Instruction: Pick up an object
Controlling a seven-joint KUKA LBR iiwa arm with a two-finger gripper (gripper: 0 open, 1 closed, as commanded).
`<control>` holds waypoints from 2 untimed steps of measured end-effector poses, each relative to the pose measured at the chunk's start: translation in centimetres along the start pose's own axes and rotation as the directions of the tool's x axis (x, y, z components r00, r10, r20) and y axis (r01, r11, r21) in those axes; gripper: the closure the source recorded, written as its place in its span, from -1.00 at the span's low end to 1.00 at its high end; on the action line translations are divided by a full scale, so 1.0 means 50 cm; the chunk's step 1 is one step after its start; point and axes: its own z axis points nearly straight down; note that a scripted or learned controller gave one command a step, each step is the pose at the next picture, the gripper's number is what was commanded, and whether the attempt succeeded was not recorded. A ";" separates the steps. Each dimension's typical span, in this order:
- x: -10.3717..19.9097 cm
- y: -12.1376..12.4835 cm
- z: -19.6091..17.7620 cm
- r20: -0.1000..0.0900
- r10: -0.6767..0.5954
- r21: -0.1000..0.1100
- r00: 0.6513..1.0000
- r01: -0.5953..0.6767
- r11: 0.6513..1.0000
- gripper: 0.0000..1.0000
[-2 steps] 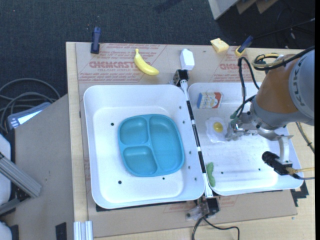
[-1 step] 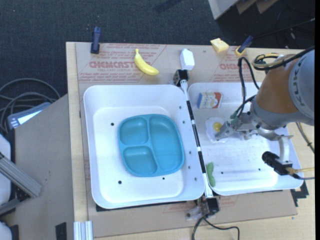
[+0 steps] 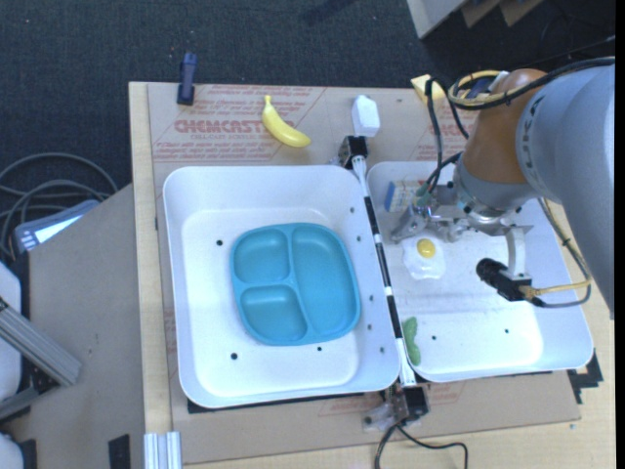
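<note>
Looming closest to the lens, the grey arm (image 3: 571, 135) reaches in from the right and hangs its gripper (image 3: 427, 225) over the far half of the right bin (image 3: 508, 345); whether that gripper stands wide or narrow cannot be told from this angle, and nothing can be seen held in it.

Just on its near side lies a toy fried egg (image 3: 425, 255), white with a yellow yolk, flat on the bin floor and seemingly the piece being gone for. A small blue item (image 3: 390, 195) sits by the far left wall of the same bin, and a green piece (image 3: 411, 338) rests against the divider at the near left. The left bin (image 3: 195, 291) holds a blue divided plate (image 3: 293, 282). Out on the desk (image 3: 146, 262), beyond both bins, are a banana (image 3: 283, 126) and a small white block (image 3: 365, 113).

Doing the pick well looks like a matter of centring and depth. The egg is low and flat, so the tool would likely need to come straight down over the yolk, open wider than the white, and go almost to the floor before closing; a shallow close would probably slide off the top. The egg lies well apart from the blue item and the green piece, so crowding should not trouble the approach. A cable (image 3: 559, 291) loops from a black fitting (image 3: 498, 276) just right of the egg and should be kept from sweeping it.
</note>
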 end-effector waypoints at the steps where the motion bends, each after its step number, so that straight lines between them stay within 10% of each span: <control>1: 0.000 0.001 -0.021 0.001 0.000 -0.002 1.000 0.000 1.000 1.00; 2: 0.000 0.001 -0.020 0.001 0.000 -0.002 1.000 0.000 1.000 -1.00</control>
